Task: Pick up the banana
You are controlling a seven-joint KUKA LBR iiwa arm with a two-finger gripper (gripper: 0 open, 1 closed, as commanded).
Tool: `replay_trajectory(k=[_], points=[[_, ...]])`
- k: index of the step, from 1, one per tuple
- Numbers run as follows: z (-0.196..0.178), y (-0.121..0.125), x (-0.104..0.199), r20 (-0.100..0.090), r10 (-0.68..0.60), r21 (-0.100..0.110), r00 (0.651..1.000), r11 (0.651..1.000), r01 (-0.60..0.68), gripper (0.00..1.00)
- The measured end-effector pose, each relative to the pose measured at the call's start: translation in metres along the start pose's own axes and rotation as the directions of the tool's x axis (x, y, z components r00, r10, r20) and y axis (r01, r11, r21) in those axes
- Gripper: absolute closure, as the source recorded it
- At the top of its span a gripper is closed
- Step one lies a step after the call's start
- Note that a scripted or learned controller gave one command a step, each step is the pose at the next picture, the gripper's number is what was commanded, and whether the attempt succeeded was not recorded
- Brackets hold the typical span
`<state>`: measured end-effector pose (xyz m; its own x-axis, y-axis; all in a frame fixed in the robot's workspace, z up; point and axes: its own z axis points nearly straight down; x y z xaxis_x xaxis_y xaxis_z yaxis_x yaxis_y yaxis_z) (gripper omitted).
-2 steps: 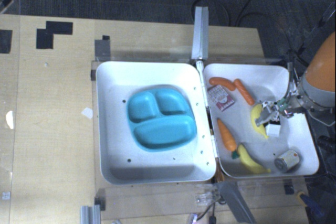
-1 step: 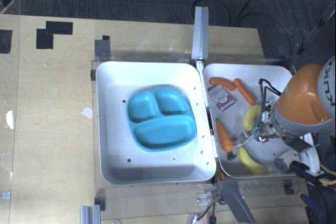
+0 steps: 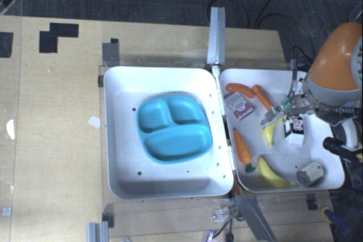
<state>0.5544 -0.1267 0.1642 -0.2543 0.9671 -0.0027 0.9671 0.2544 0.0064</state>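
The gripper (image 3: 276, 114) hangs over the middle of the right bin (image 3: 279, 80), at the end of the grey arm with the orange band, which comes in from the right side. It is low and near the floor of the bin. From this high and slanted view we cannot tell if it is spread or pressed together, and we see nothing held in it.

The banana (image 3: 273, 173) lies flat at the near edge of the same bin. It is curved, and its left end is close to the tip of the carrot (image 3: 243, 147) beside it. It is apart from the gripper, toward the front of the bin. A grey cylinder (image 3: 310, 173) rests just to the right of it.

Directly under the gripper there is a smaller yellow piece (image 3: 267, 134). We cannot say for sure what it is, maybe a second fruit. Two more orange vegetables (image 3: 249, 90) and a small packet (image 3: 239, 105) lie at the far left of the bin. The left bin (image 3: 116, 122) holds a blue divided tray (image 3: 173, 127).

In our judgement the task is at its early part. The arm is already in the correct bin, but the banana is on the floor and not grasped. What is left is to place the gripper over the banana, close on it and lift it. If the program aims at the yellow piece instead, this try may take the wrong thing.
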Motion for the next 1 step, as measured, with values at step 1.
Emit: replay_trajectory(k=[1], points=[[0.0619,0.0035,-0.0128,0.0,-0.003,-0.001,1.0,1.0,0.003,0.0]])
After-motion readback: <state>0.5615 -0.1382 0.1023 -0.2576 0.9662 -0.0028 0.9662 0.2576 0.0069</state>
